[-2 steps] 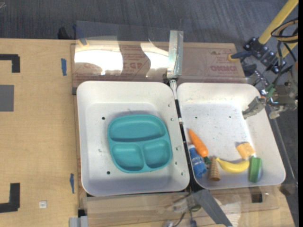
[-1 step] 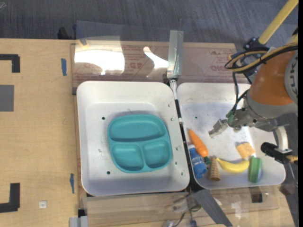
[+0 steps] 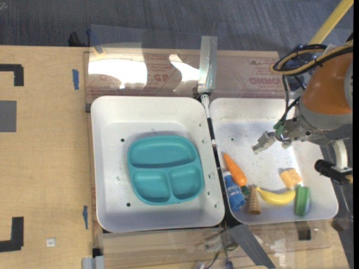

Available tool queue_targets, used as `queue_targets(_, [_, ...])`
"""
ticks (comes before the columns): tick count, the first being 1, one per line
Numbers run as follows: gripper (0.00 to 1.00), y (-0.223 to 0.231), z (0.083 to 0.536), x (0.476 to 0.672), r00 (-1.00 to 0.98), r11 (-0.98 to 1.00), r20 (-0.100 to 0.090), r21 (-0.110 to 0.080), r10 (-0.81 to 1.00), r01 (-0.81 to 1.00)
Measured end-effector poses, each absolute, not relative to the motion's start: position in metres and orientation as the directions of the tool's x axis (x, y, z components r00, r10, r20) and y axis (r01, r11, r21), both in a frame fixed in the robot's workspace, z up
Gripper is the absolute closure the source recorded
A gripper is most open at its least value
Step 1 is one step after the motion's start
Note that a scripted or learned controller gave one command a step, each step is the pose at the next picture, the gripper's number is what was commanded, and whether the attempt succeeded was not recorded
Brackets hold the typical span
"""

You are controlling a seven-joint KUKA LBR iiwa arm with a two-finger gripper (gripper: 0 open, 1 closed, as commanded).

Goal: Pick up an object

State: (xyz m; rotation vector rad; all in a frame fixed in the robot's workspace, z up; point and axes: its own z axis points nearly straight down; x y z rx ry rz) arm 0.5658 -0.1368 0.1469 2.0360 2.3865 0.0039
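At the far left of the tabletop (image 3: 39, 167) lies bare brown board with black corner marks, and beside it sits the left bin (image 3: 104, 167), holding a teal divided plate (image 3: 164, 168) near its middle. Across the dividing wall, the right bin (image 3: 241, 122) keeps its things along the near edge: an orange carrot (image 3: 235, 170) lying slantwise, a blue-and-white tube (image 3: 233, 190) just below it against the wall, a tan cone (image 3: 254, 199), then a yellow banana (image 3: 276, 196) with its long axis running left to right. Just above the banana's right end sits a small orange block (image 3: 290, 177), and a green piece (image 3: 302, 200) stands to its right.

Farther back from the banana hangs the gripper (image 3: 270, 139), pointing left over bare bin floor, with nothing visible between its fingers; whether they stand wide or narrow I cannot tell. The banana, probably the easiest pick, lies toward the near edge from the gripper and slightly right. A grasp would likely close across its short width, so the wrist must come nearer and lower.
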Motion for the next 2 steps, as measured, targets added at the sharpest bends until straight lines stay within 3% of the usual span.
queue_targets(1, [0.00,-0.102,0.088,0.545,-0.319,0.319,-0.007,0.008,0.948,0.948])
queue_targets(2, [0.00,-0.199,0.087,0.551,-0.060,0.060,0.000,0.006,0.998,0.998])
